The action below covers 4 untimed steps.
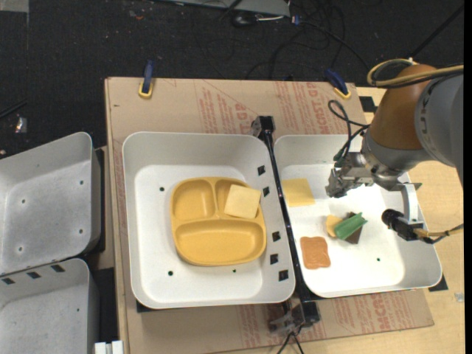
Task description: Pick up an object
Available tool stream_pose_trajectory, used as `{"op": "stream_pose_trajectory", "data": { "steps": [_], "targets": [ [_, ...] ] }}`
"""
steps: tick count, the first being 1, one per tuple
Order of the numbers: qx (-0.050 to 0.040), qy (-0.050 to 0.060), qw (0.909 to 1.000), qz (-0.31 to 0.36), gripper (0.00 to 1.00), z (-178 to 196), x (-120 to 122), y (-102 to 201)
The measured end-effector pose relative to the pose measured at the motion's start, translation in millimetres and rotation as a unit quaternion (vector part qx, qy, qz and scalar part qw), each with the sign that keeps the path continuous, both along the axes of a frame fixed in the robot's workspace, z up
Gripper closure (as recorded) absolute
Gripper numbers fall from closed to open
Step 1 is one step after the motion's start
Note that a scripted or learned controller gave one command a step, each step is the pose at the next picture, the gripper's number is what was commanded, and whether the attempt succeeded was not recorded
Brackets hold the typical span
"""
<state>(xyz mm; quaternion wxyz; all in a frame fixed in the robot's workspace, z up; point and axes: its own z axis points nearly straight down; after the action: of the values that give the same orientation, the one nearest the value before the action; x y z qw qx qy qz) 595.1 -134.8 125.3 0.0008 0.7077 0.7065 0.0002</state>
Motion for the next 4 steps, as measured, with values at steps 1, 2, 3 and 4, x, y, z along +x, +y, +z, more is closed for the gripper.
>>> {"op": "stream_pose_trajectory", "data": {
  "steps": [1, 2, 3, 4],
  "targets": [
    [-0.0003, -0.002, 1.0, 0.0, 1.0, 49, -8, -3],
    [-0.0002, -0.002, 1.0, 0.002, 1.0, 106, -3, 6],
    [-0.0001, -0.001, 1.0, 0.002, 1.0, 129, -2, 6],
    [0.0014, 0.001, 1.0, 0.005, 1.0, 135, -17, 62]
  ]
}}
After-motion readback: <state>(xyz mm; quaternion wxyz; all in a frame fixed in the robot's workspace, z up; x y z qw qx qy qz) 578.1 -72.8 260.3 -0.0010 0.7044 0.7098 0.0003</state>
